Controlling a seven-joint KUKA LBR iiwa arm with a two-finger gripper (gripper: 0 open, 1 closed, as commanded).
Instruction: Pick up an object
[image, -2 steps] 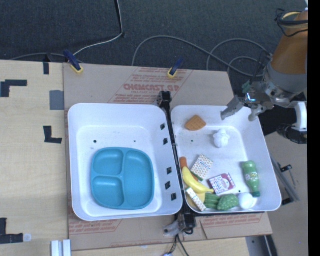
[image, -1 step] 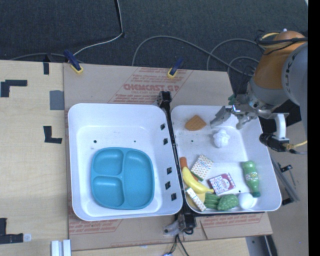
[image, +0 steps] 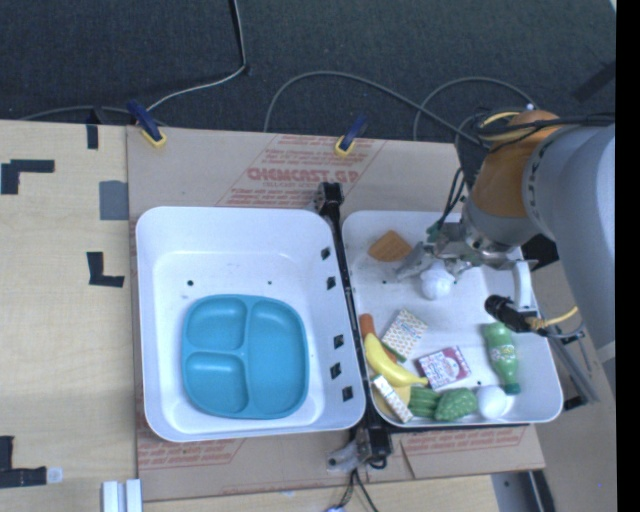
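My gripper (image: 436, 264) hangs in the upper part of the right bin (image: 548, 400), its grey fingers (image: 410, 265) spread open. A small white ball (image: 436, 285) lies on the bin floor just below the fingertips; it is not clamped between them. An orange wedge (image: 390, 245) sits to the gripper's left. Nearer the front lie a yellow banana (image: 390, 362), a checkered cracker (image: 405, 330), a pink box (image: 443, 366), a green bottle (image: 502, 355), a white egg (image: 493, 401) and green vegetables (image: 440, 404).
The left bin (image: 160, 240) holds a blue divided plate (image: 245, 357). A black divider (image: 340, 300) runs between the bins. The arm's grey and orange body (image: 530, 180) overhangs the right bin's far right corner. Cables trail across the back of the bench.
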